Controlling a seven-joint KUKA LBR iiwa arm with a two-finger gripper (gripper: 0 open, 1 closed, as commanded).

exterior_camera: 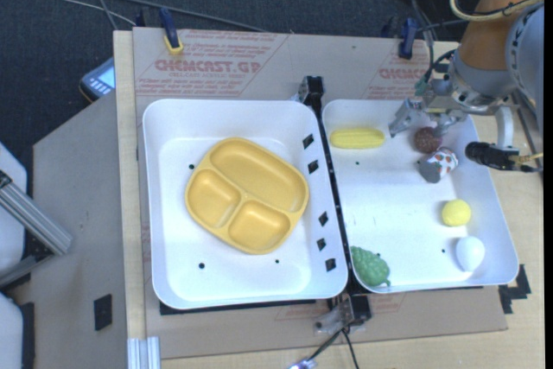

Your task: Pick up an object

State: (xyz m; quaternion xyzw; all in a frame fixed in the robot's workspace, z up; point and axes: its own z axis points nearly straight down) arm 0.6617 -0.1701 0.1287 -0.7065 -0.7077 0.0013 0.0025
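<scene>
While the arm reaches in from the right, its gripper (416,141) sits over the far part of the right bin (393,259). Fingers are spread wide: one grey fingertip near the yellow corn-shaped piece (356,138), the other down by a small white-and-red object (444,160). A dark reddish-brown ball (427,139) lies in the gap between them, looks not clamped, no clear contact with either finger. Yellow corn-shaped piece lies flat near the divider, just left of the gripper. White-and-red object touching or just beside the lower finger; can't tell which. Yellow ball (455,213) further toward the near side, white egg-shaped object (470,253) just beside it near the bin's corner. Green leafy item (371,267) at the near-left corner of the right bin, against the rim. Left bin (164,186) holds a yellow three-compartment plate (247,194), roughly centred, tilted diagonally. Both bins rest on a cardboard sheet (216,56) with red print.
</scene>
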